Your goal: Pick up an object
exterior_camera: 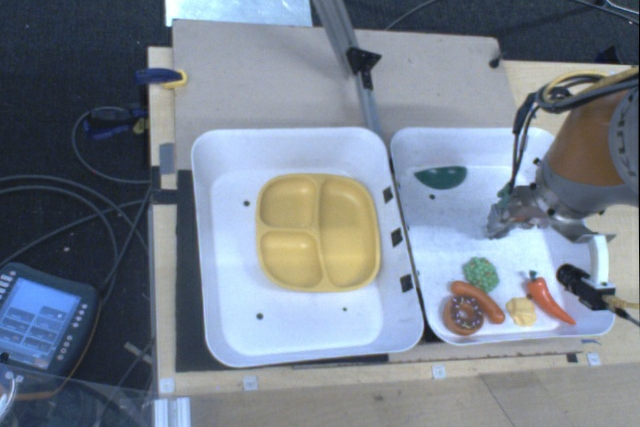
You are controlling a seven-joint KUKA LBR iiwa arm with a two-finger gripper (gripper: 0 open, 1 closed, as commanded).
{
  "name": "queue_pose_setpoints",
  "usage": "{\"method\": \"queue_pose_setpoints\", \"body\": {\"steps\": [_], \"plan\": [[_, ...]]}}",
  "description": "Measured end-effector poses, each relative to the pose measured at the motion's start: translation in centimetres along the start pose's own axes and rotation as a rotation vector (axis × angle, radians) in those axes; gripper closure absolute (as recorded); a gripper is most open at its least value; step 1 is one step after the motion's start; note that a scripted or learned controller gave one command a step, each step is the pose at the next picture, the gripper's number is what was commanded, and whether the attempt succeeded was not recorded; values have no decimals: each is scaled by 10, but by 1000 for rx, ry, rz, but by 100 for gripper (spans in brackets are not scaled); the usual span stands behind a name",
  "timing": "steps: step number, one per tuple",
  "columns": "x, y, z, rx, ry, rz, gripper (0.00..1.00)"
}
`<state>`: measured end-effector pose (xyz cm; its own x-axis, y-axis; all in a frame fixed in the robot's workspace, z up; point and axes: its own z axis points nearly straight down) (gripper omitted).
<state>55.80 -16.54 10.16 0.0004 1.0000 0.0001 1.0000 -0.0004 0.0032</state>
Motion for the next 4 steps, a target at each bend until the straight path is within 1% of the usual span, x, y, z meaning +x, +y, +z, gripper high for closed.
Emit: {"method": "queue_pose_setpoints", "body": {"steps": [2, 3, 4], "plan": [[1, 7, -88, -4, -2, -7, 100], [-6, 9, -150, -6, -3, -7, 100], [46, -1, -158, 1, 2, -11, 100]]}}
